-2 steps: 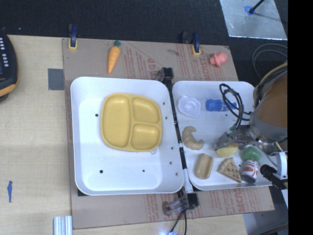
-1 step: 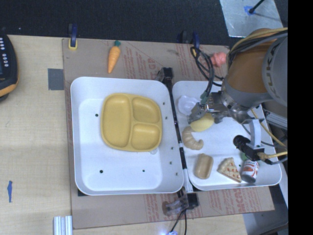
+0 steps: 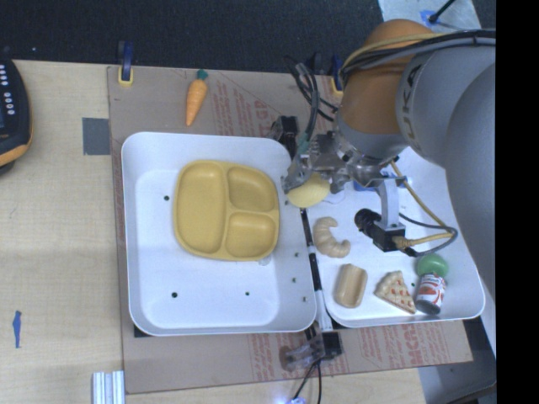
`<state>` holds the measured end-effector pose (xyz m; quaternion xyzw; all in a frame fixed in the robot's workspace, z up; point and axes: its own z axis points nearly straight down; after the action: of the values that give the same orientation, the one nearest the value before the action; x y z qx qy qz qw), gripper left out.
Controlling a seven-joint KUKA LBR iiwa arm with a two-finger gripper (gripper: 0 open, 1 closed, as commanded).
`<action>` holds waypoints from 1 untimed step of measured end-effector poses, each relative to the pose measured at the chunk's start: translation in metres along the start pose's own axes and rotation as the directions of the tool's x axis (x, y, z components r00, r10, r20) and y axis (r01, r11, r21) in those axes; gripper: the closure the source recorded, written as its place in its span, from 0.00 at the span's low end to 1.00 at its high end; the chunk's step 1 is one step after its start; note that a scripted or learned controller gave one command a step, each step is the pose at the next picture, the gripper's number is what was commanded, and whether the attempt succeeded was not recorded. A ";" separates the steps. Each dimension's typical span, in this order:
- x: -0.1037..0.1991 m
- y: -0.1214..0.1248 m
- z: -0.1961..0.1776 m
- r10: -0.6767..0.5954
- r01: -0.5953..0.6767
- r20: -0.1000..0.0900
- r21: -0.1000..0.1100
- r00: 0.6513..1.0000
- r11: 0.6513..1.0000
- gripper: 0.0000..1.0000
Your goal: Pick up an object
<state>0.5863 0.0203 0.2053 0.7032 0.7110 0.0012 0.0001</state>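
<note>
Pincer closed on yellow potato, above gap btwn bins

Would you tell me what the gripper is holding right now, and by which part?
A pale yellow rounded object sits at the gripper, apparently gripped at its upper side; the fingers are hard to make out.

Pale yellow rounded object, lemon-like, smooth. Sits at gripper tip, over seam between bins, beside tan compartment plate.

camera view: fixed overhead | slanted down | both bins | arm from right
</note>
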 end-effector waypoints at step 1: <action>0.072 -0.037 0.013 -0.002 0.002 0.000 0.011 1.000 1.000 1.00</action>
<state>0.5485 0.0919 0.1921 0.7026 0.7116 -0.0025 -0.0038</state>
